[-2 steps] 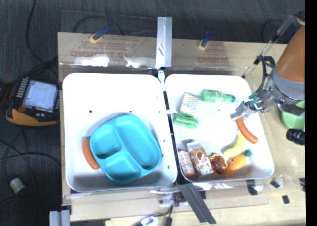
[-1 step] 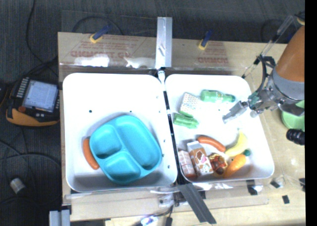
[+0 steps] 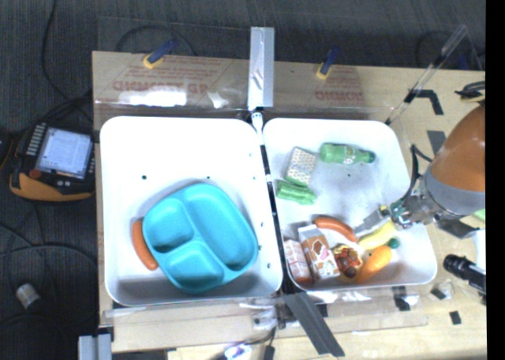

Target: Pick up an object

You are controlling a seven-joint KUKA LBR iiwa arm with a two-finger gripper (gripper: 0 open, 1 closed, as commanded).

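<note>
over the right bin's (image 3: 331,125) right edge the grey arm (image 3: 461,169) with its orange band reaches in, and the gripper (image 3: 401,215) sits low by the bin wall, just beside the yellow banana (image 3: 377,236). whether the gripper is spread or pressed together cannot be told from this slant, and nothing shows plainly pinched in it.

the right bin bears most of the goods. a green bottle (image 3: 346,154) lies on its side near the far wall, with a small patterned packet (image 3: 301,164) just to its left. below these lies a green pepper-like piece (image 3: 294,190), close to the divider between the bins. along the near wall things crowd together: a red-orange sausage (image 3: 334,228), the banana touching it, an orange carrot (image 3: 375,261) just below the banana, a small carton (image 3: 317,256) and a dark red wrapped item (image 3: 346,260) (too small to name further).

the left bin (image 3: 126,145) bears a blue compartment tray (image 3: 201,236), tilted a little, with an orange sausage-shaped toy (image 3: 142,245) touching its left edge.

a handheld screen unit (image 3: 55,157) rests on the floor well to the left of the bench.
</note>
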